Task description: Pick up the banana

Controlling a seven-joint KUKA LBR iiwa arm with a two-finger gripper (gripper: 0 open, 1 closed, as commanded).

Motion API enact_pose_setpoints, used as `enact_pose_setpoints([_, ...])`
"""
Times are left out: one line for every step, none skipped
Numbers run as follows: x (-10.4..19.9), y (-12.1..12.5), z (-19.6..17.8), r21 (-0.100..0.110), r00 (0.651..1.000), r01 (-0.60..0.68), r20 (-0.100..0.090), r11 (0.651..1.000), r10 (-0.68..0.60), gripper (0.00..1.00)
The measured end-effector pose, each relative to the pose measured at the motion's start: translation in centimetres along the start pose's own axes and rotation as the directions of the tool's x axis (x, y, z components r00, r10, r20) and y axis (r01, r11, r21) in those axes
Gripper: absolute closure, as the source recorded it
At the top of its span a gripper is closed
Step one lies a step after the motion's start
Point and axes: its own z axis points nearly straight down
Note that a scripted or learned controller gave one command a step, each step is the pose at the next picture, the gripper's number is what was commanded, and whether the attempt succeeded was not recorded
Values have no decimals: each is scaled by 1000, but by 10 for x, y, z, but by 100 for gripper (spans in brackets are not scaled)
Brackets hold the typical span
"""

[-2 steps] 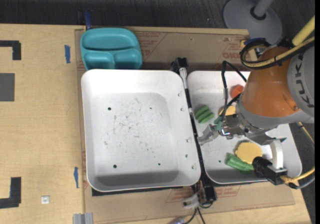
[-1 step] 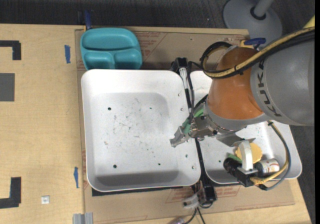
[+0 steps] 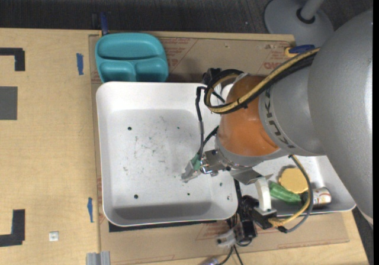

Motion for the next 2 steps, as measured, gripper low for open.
enact_pose_setpoints([111, 19, -25, 15, 997, -77, -5, 997, 77, 0])
enact_pose_setpoints([117, 19, 29, 19, 896, -443, 3, 896, 443, 0])
